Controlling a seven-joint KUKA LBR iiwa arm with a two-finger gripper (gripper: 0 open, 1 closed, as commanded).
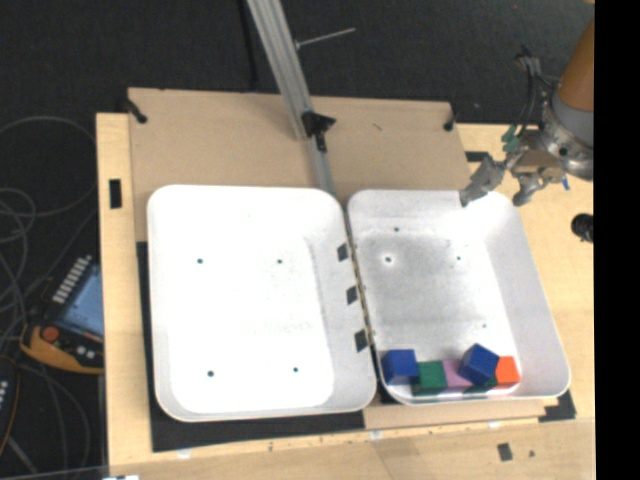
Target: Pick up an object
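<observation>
We see two white bins side by side on a wooden bench point(250, 108). The left bin point(250, 298) has a bare white floor with a few dark dots. The right bin point(450, 278) holds a cluster of small blocks along its near edge: a blue block point(400, 363), a green block point(431, 376) just beside it, a purple piece point(457, 376) partly hidden, a second blue block point(480, 363) resting tilted against it, and an orange block point(507, 370) touching that one on the right.

The gripper point(497, 186) hangs over the far right corner of the right bin, well apart from the blocks. Its two fingers point(478, 186) stand spread apart with nothing between them.

A grey metal rail point(285, 63) runs at a slant from the top down to the gap between the bins. We note a handheld controller point(70, 313) with cables lying on the floor at the left.
</observation>
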